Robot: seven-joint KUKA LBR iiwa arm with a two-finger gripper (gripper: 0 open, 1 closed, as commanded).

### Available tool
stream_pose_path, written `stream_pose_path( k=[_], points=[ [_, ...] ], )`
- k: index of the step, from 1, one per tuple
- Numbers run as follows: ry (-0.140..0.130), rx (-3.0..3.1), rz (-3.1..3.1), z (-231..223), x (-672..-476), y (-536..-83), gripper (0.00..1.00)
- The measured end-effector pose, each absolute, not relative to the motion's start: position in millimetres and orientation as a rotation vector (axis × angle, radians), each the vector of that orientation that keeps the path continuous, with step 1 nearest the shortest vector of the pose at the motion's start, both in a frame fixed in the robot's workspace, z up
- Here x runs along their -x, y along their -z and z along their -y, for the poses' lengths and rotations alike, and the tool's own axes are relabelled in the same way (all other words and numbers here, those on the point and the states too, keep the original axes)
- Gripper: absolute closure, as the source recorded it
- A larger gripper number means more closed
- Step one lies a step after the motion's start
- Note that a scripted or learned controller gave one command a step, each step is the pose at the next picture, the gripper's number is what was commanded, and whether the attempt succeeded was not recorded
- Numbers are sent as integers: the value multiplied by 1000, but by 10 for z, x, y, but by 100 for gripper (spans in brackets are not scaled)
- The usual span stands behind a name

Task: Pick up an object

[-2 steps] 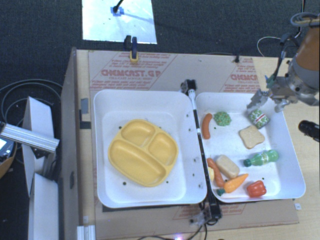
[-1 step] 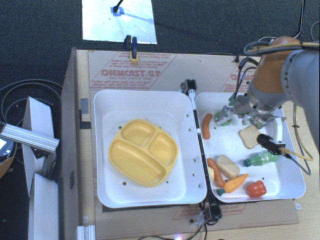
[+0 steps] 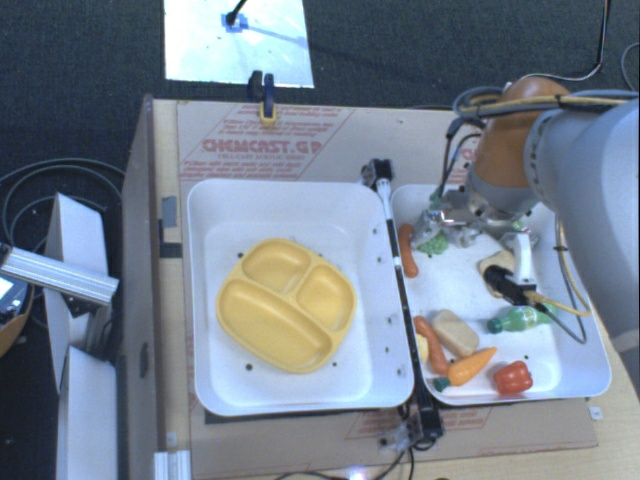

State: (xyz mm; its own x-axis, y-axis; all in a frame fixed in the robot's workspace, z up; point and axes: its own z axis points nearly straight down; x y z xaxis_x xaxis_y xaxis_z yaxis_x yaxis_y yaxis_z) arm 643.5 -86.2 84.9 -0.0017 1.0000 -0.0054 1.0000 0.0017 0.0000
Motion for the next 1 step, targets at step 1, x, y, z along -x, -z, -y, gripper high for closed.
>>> stream_pose_path(
  k=[1],
  points=[
    [-3, -2214, -2224, 833, -6449, -955, 100]
  ],
)
